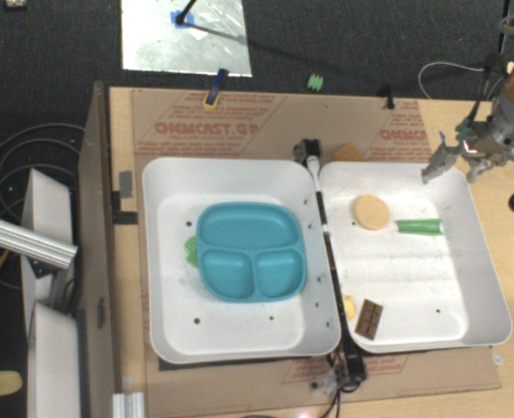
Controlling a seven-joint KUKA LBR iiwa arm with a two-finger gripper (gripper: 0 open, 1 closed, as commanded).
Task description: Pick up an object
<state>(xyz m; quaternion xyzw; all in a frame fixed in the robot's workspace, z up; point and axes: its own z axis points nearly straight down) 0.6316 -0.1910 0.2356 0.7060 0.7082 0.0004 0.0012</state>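
Near edge first: in the right bin (479, 259), bottom-left corner, we see a brown bar (368, 319) lying flat w/ a small yellow bit (349, 307) just beside it, both close to the divider. We'd guess they slid there; the wall makes them awkward picks.

Mid-frame: the left bin (165, 259) holds a blue tray (250, 251), three compartments, w/ a green scrap (190, 251) peeking out at its left edge. Too wide for two fingers, we think.

Further up the right bin: a tan disc (371, 212), round, flat, pale, and a green stick (418, 226) just beside it, apart from it. Open floor around both, so these look like the likeliest targets.

Far right, upper frame: the gripper (456, 159) hangs over the bin's far corner, fingers spread and nothing between them. It sits well apart from the disc.
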